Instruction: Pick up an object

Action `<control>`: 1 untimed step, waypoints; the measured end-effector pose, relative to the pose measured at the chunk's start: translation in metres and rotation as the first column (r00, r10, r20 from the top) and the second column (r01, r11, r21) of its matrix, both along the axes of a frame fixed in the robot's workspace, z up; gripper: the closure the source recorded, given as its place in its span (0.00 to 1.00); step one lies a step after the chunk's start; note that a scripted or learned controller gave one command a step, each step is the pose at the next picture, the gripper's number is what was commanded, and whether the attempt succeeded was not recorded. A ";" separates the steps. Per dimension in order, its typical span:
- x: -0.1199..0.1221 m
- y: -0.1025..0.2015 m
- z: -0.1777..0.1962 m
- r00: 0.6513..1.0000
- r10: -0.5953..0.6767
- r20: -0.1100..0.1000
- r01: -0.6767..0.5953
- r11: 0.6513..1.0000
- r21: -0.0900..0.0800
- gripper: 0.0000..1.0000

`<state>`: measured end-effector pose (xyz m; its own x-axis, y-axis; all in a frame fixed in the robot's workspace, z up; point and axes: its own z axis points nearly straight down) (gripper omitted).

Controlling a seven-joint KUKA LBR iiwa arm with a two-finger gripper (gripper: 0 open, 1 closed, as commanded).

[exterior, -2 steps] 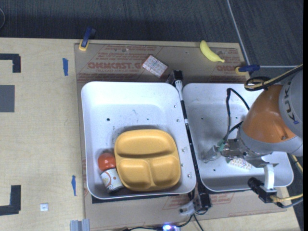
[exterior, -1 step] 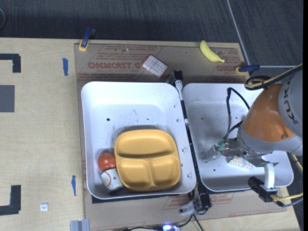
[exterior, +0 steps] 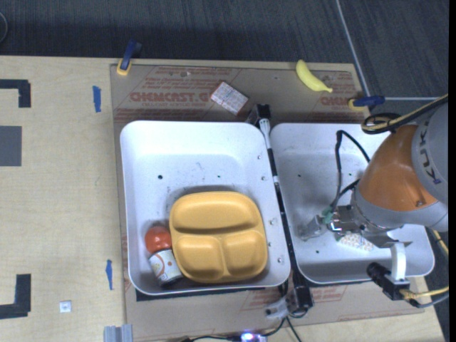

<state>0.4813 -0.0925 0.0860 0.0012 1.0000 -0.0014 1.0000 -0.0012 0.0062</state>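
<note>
Camera view looks down at a slant on your worktop [exterior: 57,212], a pale wooden surface with a brown cardboard sheet [exterior: 178,95] laid under two shallow white bins set side by side.

Your left bin [exterior: 142,148] holds a yellow compartment tray [exterior: 217,235], sitting toward the bin's near side with its three sections facing up. Just beside the tray's left edge lies a small can with an orange-red top [exterior: 161,254], touching or nearly touching the tray.

Your right bin [exterior: 306,148] holds the arm [exterior: 399,180], which reaches in from the right, its orange band covering much of the bin's right half. Your tool [exterior: 320,224] is low over the bin floor near its middle. Whether its fingers are open or closed, you cannot tell from this angle. A small pale, speckled object [exterior: 354,243] lies on the bin floor just beside the tool, partly hidden under the wrist; what it is cannot be made out.

On the cardboard behind the bins lie a yellow banana [exterior: 312,77] and a small patterned box [exterior: 228,97], well apart from each other. Blue clamps [exterior: 129,55] pin the cardboard at its far corners.
</note>
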 end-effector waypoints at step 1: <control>0.000 -0.004 0.000 1.000 0.002 -0.001 -0.002 1.000 0.002 0.00</control>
<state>0.4809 -0.0968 0.0859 -0.0011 1.0000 0.0002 1.0000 0.0011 0.0051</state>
